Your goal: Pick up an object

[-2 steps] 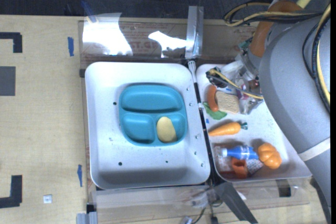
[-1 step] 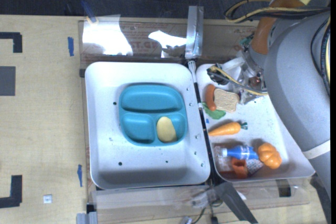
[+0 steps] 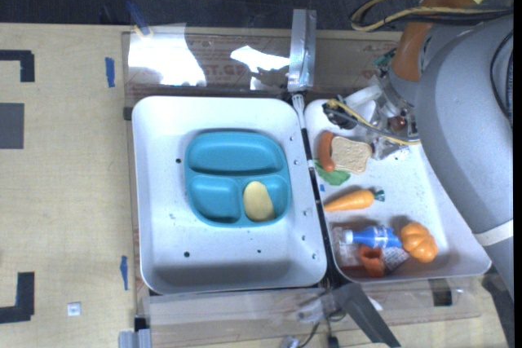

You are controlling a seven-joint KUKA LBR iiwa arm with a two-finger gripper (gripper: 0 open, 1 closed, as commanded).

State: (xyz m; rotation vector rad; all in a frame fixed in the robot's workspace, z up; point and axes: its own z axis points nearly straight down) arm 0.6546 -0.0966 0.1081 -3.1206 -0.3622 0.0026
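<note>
My gripper point(image 3: 364, 125) hangs low over the back of the right bin point(image 3: 424, 175), under the grey arm that comes in from the right. Just below it, a tan bread slice point(image 3: 351, 154) lies against a red-orange sausage point(image 3: 325, 148). Further forward are an orange carrot point(image 3: 351, 200) with a green top, a clear bottle point(image 3: 371, 238) with a blue label, a small orange pumpkin-like piece point(image 3: 418, 240) and a red piece point(image 3: 371, 261).
The left bin point(image 3: 155, 175) holds a blue divided tray point(image 3: 228, 163) with a yellow oval piece point(image 3: 258, 200) in its front right compartment. A green scrap point(image 3: 329, 174) lies by the divider between the bins. The arm's bulk covers the right bin's far right side.
</note>
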